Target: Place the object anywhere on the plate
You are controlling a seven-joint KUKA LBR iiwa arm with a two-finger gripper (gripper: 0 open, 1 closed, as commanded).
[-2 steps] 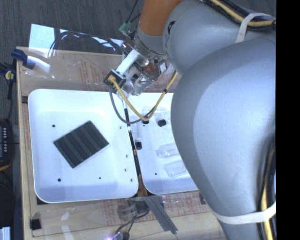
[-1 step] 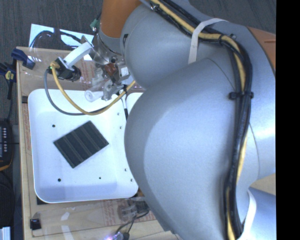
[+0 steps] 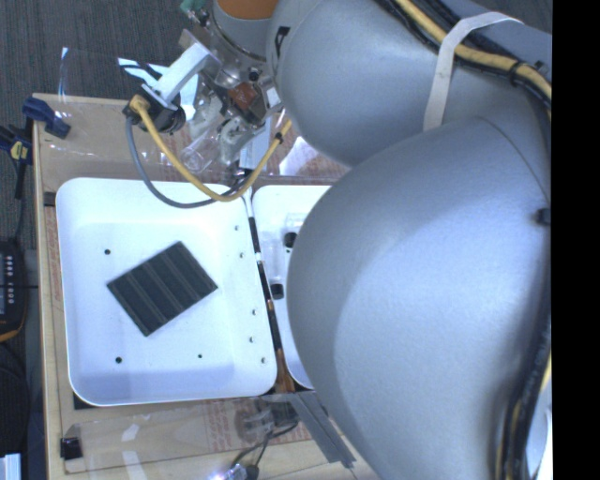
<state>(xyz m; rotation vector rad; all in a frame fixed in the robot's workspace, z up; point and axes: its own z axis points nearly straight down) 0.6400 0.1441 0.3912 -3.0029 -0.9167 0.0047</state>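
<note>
In the camera view, two white bins are seen side by side on a bench (image 3: pixel 187 436). The left bin (image 3: pixel 84 366) is seen whole. In it a dark ribbed slab (image 3: pixel 162 287) is laid flat, left of the middle of the floor and turned at a slant to the bin walls. The slab is set apart from every wall, and nothing is seen touching it or resting on it. A few small dark dots are scattered over the floor around it.

The right bin (image 3: pixel 272 211) is largely covered by the grey arm (image 3: pixel 422 281), by which the right half of the view is taken up. A strip of that bin's left side is left in sight, and a small dark mark (image 3: pixel 290 240) is seen there at the arm's edge; what it is cannot be told.

The gripper (image 3: pixel 223 131) is held above the far edge of the bench, beyond the near corners of both bins and well apart from the slab. Whether it is wide, narrow or holding anything cannot be told, as its tip is lost among clear parts and clutter. An orange band (image 3: pixel 246 7) is seen above it. A yellow cable (image 3: pixel 192 183) is looped from the gripper down over the left bin's far rim.
</note>
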